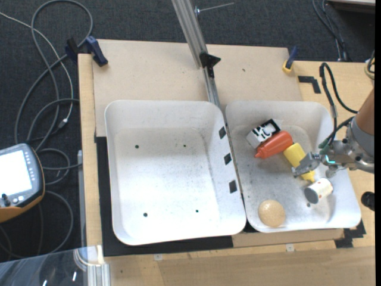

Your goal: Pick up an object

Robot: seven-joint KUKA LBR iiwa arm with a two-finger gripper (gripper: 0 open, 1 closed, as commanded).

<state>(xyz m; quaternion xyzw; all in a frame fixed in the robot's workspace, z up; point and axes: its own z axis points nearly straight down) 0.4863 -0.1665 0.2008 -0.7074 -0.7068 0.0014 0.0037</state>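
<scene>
The right bin [238,159] holds several objects. A black-and-white box [263,131] lies toward its back, with an orange-red object [273,145] just in front of it. A yellow object [294,155] lies to the right of those. A white cylinder [319,189] and a tan ball [272,212] lie nearer the front. My gripper [315,162] reaches in from the right, low in the bin, at the yellow object's right end and just above the white cylinder. Part of the yellow object is hidden beneath it.
The left bin [119,177] stands beside the right one, with a raised divider between them. A metal pole [187,22] slants across the back of the bench. Cables and a pendant [18,180] lie on the floor at the left.
</scene>
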